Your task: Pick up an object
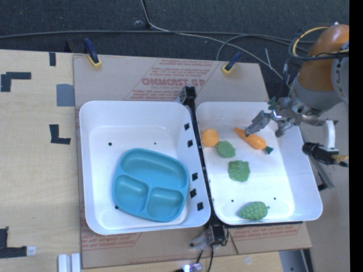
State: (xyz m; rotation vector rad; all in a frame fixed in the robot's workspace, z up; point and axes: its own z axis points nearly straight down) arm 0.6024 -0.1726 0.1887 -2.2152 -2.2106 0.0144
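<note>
The right bin (295,174) holds several toy foods. An orange carrot (251,140) lies at its upper middle, with a small orange ball (210,137) and a green leafy piece (225,149) to its left. Another green piece (239,170) sits mid-bin, and a green bunch (253,211) lies near the front wall. My gripper (265,129) hangs open just above and to the right of the carrot, its fingers (255,123) spread, with nothing between them.
The left bin (96,123) holds a blue divided tray (150,185). A black divider (195,152) runs between the bins. Cables cross the dark floor behind the bench, and clamps (92,54) pin the cardboard base.
</note>
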